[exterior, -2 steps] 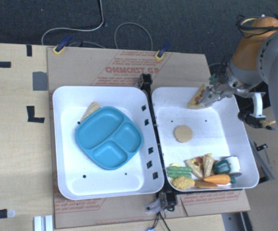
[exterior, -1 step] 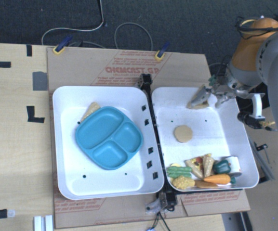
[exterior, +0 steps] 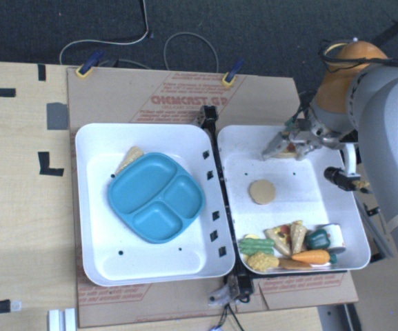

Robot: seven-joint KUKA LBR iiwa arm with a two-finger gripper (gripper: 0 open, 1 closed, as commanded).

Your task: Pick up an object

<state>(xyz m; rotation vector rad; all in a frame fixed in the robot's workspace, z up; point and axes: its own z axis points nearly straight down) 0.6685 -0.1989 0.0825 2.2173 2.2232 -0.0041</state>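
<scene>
Gripper at 1 o'clock in right bin, finger state unreadable; one tan disc centre, one blue tray left bin

The grey KUKA arm with its orange band reaches in over the far right corner of the right shallow white bin, its two-finger gripper low above the bin floor.

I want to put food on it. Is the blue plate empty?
Yes, empty: all three sections of the blue plate show bare blue.
</scene>
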